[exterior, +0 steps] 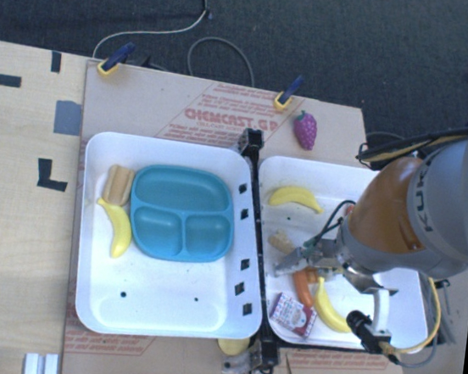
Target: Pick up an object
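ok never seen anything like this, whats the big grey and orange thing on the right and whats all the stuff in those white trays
The grey and orange thing is a robot arm, reaching in from the right. One camera fixed above the bench looks down at a slant. At the arm's end is a two-finger gripper, low over the right bin; I cannot tell whether it grips anything.

Two shallow white bins sit side by side on a cardboard sheet. The left bin holds a blue divided plate, a toy banana and a tan block. The right bin holds a second banana, a third banana, an orange carrot-like piece and a small red packet. A purple toy grape bunch lies on the cardboard outside the bins.
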### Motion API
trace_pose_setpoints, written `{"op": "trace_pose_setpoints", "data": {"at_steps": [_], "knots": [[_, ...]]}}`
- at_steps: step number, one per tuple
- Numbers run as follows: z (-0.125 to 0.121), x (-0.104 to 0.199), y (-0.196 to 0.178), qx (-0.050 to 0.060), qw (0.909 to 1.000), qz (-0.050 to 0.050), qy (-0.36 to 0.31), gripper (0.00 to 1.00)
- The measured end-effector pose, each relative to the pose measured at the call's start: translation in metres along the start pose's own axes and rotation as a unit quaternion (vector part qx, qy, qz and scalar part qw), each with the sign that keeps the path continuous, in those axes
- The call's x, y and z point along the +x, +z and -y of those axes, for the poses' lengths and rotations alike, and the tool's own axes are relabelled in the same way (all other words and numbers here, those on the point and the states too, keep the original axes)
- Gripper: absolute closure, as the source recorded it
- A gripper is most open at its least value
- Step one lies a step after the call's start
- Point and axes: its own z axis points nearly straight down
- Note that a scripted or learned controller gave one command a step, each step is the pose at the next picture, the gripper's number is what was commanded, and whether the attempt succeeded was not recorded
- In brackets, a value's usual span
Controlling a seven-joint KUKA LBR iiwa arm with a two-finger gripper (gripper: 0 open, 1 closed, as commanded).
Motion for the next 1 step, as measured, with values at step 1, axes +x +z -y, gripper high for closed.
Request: {"op": "trace_pose_setpoints", "data": {"at_steps": [1], "knots": [[-0.0017, 0.0014, -0.0102, 0.0, 1.0, -0.001, -0.001, 1.0]]}}
